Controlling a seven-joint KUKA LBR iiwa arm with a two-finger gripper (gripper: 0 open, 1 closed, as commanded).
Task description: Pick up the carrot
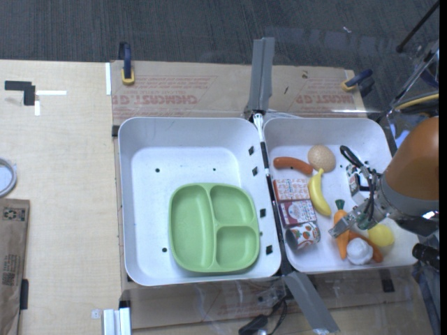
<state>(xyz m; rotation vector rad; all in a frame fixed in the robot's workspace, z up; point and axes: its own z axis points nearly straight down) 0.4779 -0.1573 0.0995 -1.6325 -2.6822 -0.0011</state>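
Right bin [328, 128], carrot [340, 234] upright, green top uppermost

Smooth matt green plastic tray [213, 227]; glossy white bin [140, 208]; pale wooden bench [56, 159]

Even, bright overhead light, soft shadows inside the white bins [133, 187], slight overall blur.

Over in the right bin [297, 128] the end effector [357, 218] sits low against the carrot [340, 230], with a banana [319, 194], sausage [293, 164] and egg [322, 158] nearby, while the left bin [140, 187] carries a green divided plate [214, 227].
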